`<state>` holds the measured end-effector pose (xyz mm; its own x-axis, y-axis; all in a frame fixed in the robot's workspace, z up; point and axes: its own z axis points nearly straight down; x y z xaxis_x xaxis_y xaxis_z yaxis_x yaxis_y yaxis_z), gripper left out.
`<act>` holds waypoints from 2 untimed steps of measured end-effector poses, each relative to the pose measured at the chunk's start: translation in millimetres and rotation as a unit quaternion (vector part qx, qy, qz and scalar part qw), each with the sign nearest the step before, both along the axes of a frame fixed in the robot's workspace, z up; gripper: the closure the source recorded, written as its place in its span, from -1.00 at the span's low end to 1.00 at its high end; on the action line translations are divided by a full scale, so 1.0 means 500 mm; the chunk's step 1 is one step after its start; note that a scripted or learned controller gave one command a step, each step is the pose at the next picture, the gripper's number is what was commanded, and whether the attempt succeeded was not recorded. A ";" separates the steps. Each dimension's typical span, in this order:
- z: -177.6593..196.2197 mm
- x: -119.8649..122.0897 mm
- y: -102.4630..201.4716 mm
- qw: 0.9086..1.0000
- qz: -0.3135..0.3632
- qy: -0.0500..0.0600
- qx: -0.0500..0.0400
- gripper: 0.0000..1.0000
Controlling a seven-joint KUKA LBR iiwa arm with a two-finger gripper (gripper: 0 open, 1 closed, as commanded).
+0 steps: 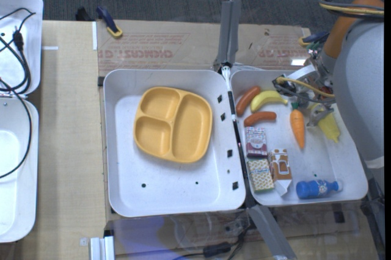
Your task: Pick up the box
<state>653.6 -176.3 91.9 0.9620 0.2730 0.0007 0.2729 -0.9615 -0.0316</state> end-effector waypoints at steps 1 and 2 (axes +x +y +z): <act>0.092 -0.001 0.005 0.998 0.054 -0.005 -0.013 -1.00; -0.001 -0.020 0.066 0.989 0.148 -0.004 -0.014 -1.00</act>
<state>643.8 -143.5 91.4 0.8396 0.5431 -0.0033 0.5431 -0.8396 -0.0019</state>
